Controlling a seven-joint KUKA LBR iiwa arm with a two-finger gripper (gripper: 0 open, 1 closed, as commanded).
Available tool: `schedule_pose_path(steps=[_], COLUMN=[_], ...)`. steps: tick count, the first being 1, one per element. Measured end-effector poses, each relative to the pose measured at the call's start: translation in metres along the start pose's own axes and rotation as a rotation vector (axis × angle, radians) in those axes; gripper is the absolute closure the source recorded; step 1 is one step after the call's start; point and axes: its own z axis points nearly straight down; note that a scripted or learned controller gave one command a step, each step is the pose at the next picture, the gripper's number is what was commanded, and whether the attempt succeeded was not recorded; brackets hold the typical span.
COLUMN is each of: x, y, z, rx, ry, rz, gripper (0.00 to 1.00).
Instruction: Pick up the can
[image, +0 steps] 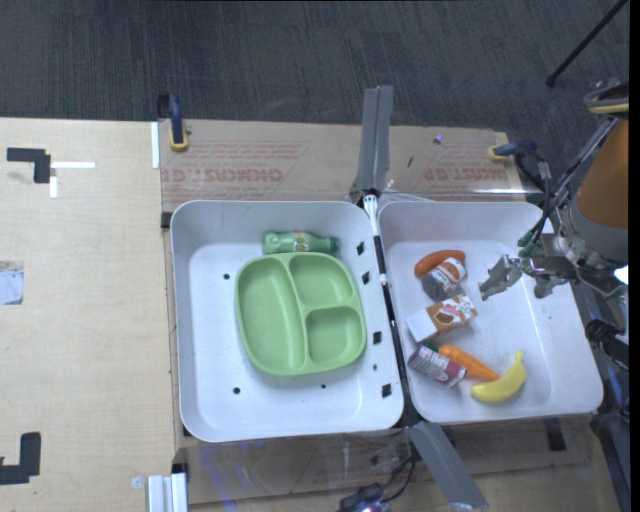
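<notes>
A small grey can (443, 279) with a red and white label lies in the right bin (560, 395), just below an orange sausage-shaped piece (438, 260). A second can-like tin (435, 363) with a red and green label lies on its side nearer the front. My gripper (520, 281) hovers over the right half of the same bin, to the right of the grey can and apart from it. Its fingers are spread open with nothing between them.
In the right bin there are also an orange carton (452, 314), a carrot (470, 361) and a banana (501, 381). The left bin (200, 400) holds a green divided plate (300, 312) and a green bottle (297, 242). A clamp post (376, 140) stands between the bins.
</notes>
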Motion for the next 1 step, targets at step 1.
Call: schedule_pose_path(steps=[1], x=[0.0357], y=[0.0043], z=[0.0808], rx=[0.001], ry=[0.0], rz=[0.021], gripper=[0.0])
